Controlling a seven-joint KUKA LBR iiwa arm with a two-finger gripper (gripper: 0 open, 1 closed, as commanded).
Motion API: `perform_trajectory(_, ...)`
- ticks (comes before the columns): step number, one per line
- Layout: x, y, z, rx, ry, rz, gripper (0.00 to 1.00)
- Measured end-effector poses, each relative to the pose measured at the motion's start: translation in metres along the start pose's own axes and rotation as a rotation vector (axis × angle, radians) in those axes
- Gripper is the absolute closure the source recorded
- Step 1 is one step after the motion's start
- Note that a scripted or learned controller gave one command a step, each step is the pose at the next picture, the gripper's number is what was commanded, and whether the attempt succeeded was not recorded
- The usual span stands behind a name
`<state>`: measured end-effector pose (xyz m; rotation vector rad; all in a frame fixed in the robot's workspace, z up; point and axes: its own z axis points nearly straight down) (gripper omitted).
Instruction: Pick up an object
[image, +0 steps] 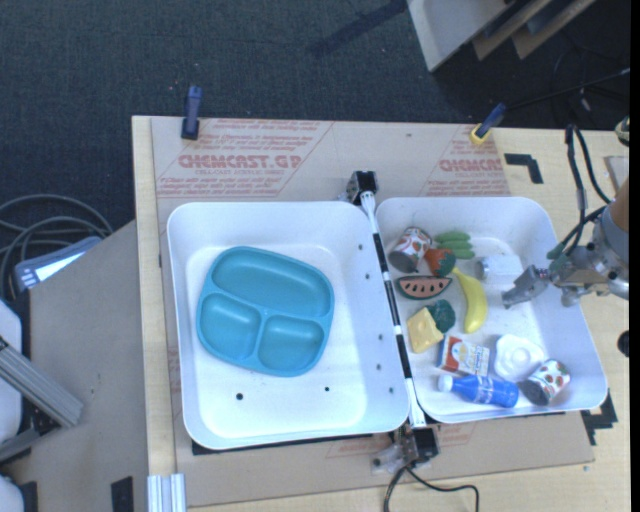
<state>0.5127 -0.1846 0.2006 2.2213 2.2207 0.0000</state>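
Two shallow white bins sit side by side on the tabletop (150, 300), which carries a cardboard sheet printed in red with what reads as "CHEMCAST GP", twice along its far edge; the smaller print beneath is too fine to read. The left bin (185, 330) holds a blue divided plate (265, 310). The right bin (570, 330) holds the candidate objects, clustered toward its left half: a toy watermelon slice (424, 287), a yellow banana (472, 302), a cheese wedge (424, 330), a small red-and-white carton (463, 355), a blue tube (485, 390) and a patterned cup (548, 378) lying on its side. Any lettering on the carton and tube is illegible.

The gripper (522, 290) hangs over the right bin's right half, just beside the banana. How far its fingers stand apart cannot be told at this angle, and nothing is seen between them.

Judgement: the task is at the approach step, with no object yet secured. The next move calls for choosing one item, the banana being nearest, centring over it and descending with enough clearance from its neighbours to avoid nudging them
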Motion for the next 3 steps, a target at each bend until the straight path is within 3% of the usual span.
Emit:
perform_trajectory(1, 0.057, 0.056, 0.109, 0.003, 0.002, -0.001, 0.00)
perform_trajectory(2, 0.057, 0.057, 0.098, 0.000, 0.000, -0.001, 1.00)
perform_trajectory(3, 0.123, 0.065, 0.016, -0.001, 0.001, -0.002, 1.00)
